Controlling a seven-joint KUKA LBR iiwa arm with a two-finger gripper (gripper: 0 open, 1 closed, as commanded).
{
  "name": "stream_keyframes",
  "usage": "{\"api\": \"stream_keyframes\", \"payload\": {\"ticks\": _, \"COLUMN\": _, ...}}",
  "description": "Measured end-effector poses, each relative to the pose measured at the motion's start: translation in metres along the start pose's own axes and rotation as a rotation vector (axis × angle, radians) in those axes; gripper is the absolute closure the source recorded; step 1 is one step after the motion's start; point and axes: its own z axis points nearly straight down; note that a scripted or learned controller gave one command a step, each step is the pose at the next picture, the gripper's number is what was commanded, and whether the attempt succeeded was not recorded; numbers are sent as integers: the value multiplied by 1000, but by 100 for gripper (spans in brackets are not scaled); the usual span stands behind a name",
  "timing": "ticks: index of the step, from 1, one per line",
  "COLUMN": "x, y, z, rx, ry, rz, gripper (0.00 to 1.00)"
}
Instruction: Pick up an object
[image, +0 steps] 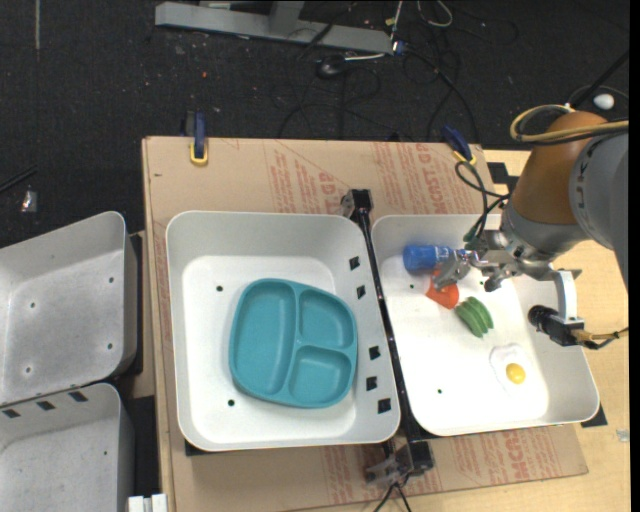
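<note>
The gripper (462, 268) hangs in the right bin (560, 400), just above the orange piece (443, 294) and beside the blue object (424, 257); its opening I cannot tell. Best to centre over one piece, clear of the green one (475, 315), before descending.

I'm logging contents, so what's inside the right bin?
The right bin holds a blue object, an orange piece, a green item and a toy fried egg. The pincer reaches in and hides the bin floor beneath it.
</note>
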Motion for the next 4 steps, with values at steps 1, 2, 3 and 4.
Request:
{"api": "stream_keyframes", "payload": {"ticks": 1, "x": 1, "y": 4, "z": 19, "rx": -10, "ry": 2, "rz": 2, "gripper": 0}}
{"api": "stream_keyframes", "payload": {"ticks": 2, "x": 1, "y": 8, "z": 4, "rx": -24, "ry": -2, "rz": 0, "gripper": 100}}
{"api": "stream_keyframes", "payload": {"ticks": 3, "x": 1, "y": 5, "z": -60, "rx": -10, "ry": -3, "rz": 1, "gripper": 100}}
{"api": "stream_keyframes", "payload": {"ticks": 4, "x": 1, "y": 6, "z": -114, "rx": -10, "ry": -3, "rz": 0, "gripper": 100}}
